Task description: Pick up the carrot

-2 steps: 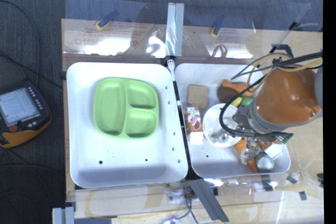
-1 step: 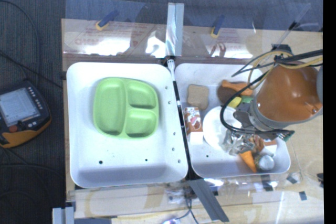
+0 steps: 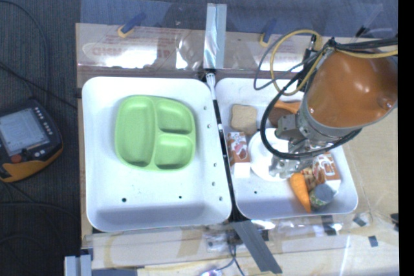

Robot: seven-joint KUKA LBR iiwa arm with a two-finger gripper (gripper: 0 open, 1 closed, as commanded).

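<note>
**Carrot just below-right of the gripper, crowded against the bin's near corner**

Carrot first: the tapered orange plastic carrot (image 3: 299,192) lies in the right-hand shallow white bin (image 3: 249,203), near its front right corner, long axis running from upper-left to lower-right, the fat end nearer the arm and the leafy grey-green tip towards the bin's front wall.

Sweep left to right with me. Over in the left white bin (image 3: 97,158) sits a lime green divided plate (image 3: 155,132), well apart from the action, so you can forget it. Cross the central divider and you meet a small red-and-white packet (image 3: 238,147) and a tan slice of toast (image 3: 244,117) close to the dividing wall. Then comes the grey two-finger gripper (image 3: 283,168), hanging low over the bin floor under the big orange wrist band (image 3: 349,90).

Your key relation: the carrot lies just beside the gripper, down and to the right. I cannot tell how the gripper is set from this angle, and nothing shows held in it.

Mind the room. A printed red packet (image 3: 325,169) touches the carrot's right flank, and the front wall is close behind the tip. Your freer side looks to be the left.
</note>
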